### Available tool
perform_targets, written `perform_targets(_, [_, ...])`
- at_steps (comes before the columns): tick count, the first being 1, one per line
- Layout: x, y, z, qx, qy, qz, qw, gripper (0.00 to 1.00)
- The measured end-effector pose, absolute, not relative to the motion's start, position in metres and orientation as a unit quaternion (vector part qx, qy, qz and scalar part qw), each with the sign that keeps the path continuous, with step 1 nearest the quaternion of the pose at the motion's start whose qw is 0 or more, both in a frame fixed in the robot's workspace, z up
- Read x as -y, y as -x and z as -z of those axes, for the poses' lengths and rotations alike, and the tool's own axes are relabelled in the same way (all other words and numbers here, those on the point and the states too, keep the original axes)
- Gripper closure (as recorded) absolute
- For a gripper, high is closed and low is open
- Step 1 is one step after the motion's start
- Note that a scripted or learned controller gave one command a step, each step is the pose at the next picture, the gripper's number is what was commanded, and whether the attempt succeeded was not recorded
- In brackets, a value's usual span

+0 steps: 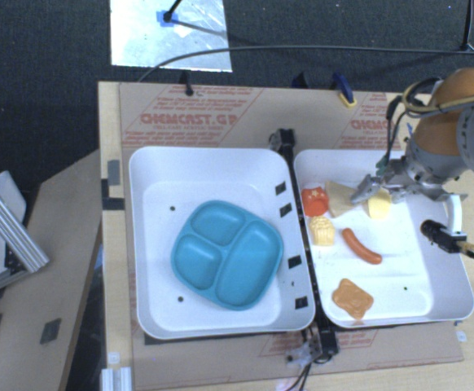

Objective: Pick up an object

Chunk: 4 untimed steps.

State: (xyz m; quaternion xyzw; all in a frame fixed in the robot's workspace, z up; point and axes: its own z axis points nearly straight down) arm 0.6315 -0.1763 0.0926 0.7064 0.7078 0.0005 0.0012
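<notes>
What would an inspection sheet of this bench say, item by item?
Surface: bench bearing left bin and right bin.
Job's things: in the right bin, red block, corn, sausage, nugget, yellow piece, pale wedge.
Clutter: blue plate in the left bin.
Gripper: gripper low by the yellow piece, grasp unclear.
Cables: cable crossing behind the bench.
Surroundings: foil sheet on dark floor.
</notes>
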Motion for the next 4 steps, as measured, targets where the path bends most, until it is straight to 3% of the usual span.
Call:
perform_targets(1, [0.176, -0.634, -0.108, -0.708, -0.706, -0.0029, 0.005, 1.0])
perform_targets(4, [0.185, -0.636, -0.257, -0.709, -0.705, -0.0019, 0.004, 1.0])
